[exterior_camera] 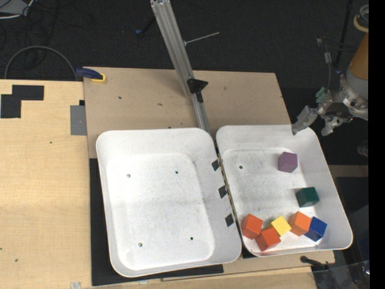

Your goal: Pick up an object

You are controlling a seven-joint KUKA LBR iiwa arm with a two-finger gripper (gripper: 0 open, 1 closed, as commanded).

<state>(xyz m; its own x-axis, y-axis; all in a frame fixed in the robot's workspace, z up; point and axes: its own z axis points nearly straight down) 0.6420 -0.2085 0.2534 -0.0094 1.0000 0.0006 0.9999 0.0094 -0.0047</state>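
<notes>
The right bin [258,143] holds several blocks. A purple block [287,161] lies near its far right side and a dark green block [307,196] sits below it. Along the near edge sit an orange block [252,225], a red-orange block [268,238], a yellow block [281,226], another orange block [300,223] and a blue block [316,228]. My gripper [315,121] hangs open above the bin's far right corner, up and to the right of the purple block, with nothing between its fingers.
The left bin [114,155] lies beside the right one. A slanted metal rail [178,53] runs from the back down to the gap between the bins. Black clips [221,191] line the shared edge. A wooden bench surface extends to the left.
</notes>
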